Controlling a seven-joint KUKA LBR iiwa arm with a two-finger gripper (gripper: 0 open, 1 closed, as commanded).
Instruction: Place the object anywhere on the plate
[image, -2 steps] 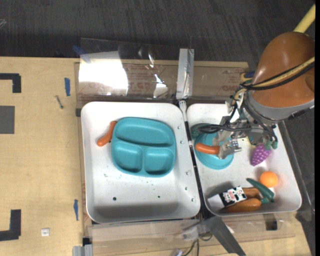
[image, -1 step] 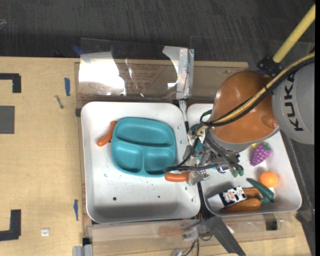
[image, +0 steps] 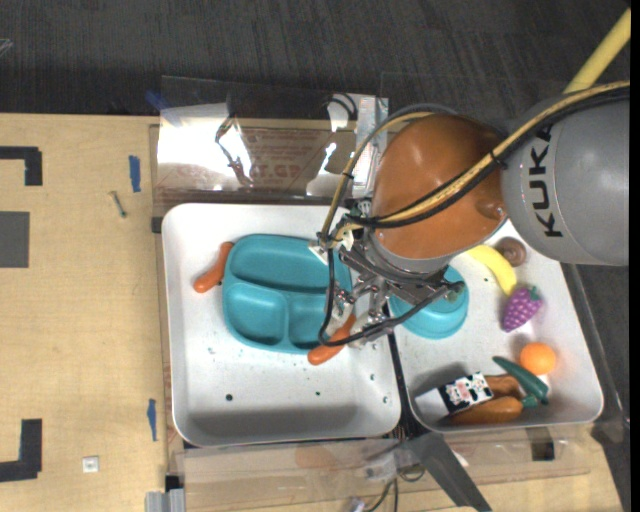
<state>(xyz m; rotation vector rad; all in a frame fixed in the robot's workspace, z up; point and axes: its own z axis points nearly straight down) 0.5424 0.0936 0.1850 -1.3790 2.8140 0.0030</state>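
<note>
Two bins are seen side by side. Far left of the claw (image: 352, 318), an orange sausage (image: 209, 271) lies at the edge of the teal plate (image: 270, 290) in the left bin (image: 200, 400). Just below the claw, an orange carrot (image: 330, 346) is seen at the plate's lower right rim, half off it. Whether it is gripped cannot be told. Placement is judged unfinished. To the right, a banana (image: 495, 266) and grapes (image: 520, 306) lie.

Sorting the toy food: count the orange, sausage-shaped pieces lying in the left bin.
2. One sausage lies against the teal plate's left edge; another sits at its lower right rim, under the gripper. The arm may hide more.
</note>
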